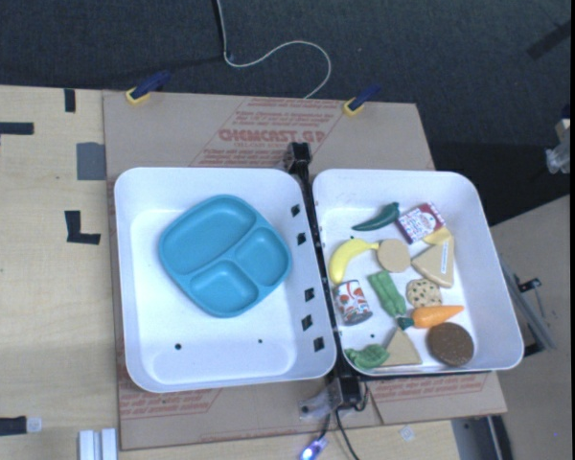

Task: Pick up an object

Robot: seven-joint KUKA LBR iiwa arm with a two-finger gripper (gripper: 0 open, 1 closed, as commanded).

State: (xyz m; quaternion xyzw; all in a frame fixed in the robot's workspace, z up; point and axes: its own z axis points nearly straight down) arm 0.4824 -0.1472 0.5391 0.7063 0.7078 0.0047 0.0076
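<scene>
Nearest the camera, along the right bin's [494,257] front edge, lie a green leafy piece [367,357], a tan wedge [402,349] and a brown disc [451,344], close together. Just behind them come a carrot [435,315], a cookie [423,292], a green pod [387,292] and a small can [353,301]. Farther back sit a banana [349,256], a round tan piece [394,255], a cheese wedge [437,262], a red packet [419,222] and a dark green pepper [378,218]. All the candidates are heaped in this bin, probably so any reach lands on something. The left bin [134,257] holds a blue divided tray [224,254], likely the drop spot. Both bins rest on cardboard on the table [29,257]. Whether the end effector is open or closed I cannot tell.
</scene>
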